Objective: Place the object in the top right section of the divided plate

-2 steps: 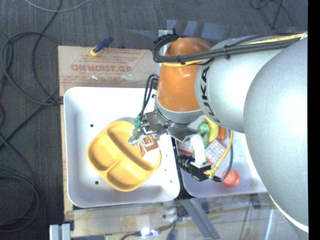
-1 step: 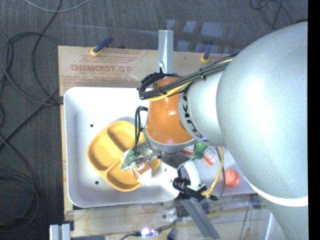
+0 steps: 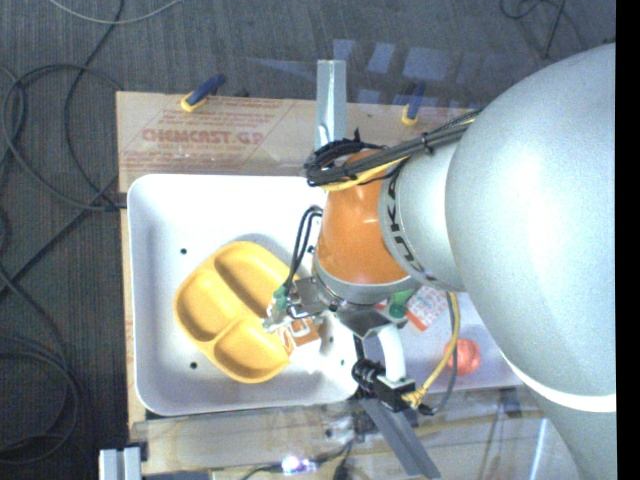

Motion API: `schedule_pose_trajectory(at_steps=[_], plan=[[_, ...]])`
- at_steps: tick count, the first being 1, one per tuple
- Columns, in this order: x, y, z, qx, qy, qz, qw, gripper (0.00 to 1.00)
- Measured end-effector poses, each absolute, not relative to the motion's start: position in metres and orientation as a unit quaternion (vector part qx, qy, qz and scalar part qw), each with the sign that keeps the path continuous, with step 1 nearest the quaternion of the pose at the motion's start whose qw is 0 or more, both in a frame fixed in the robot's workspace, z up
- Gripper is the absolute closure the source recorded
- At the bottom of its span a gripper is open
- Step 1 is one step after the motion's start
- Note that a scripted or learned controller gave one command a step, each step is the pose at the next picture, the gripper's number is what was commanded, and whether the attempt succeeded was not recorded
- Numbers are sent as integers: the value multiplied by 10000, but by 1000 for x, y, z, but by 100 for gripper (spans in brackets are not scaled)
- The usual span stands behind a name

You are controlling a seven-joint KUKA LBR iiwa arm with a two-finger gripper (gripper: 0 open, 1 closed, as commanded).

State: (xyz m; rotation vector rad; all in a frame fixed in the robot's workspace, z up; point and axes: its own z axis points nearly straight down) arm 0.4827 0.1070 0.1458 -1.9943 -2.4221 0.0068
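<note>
We saw the yellow divided plate (image 3: 228, 308) lying in the left bin (image 3: 160, 268), the pincer (image 3: 300, 330) at its right edge, grip unclear.

The bench (image 3: 200, 138) is a pale wooden board with faded red print on its far part. Two clamps with yellow and blue handles (image 3: 203, 91) grip its far edge, well apart from each other. A white bin (image 3: 160, 268) lies flat on the board and covers most of the near left part. The second bin (image 3: 470, 378) lies just beside it on the right, mostly hidden under the arm. Around the bench is dark carpet (image 3: 60, 268) with black cables.
</note>
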Motion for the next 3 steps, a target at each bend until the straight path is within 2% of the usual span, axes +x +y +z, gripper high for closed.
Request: schedule_pose_trajectory(at_steps=[1,2,3], plan=[[484,68,182,-5008,-8656,18,3,100],[483,102,206,-4613,-8872,12,22,100],[483,154,134,-6344,-7730,23,4,100]])
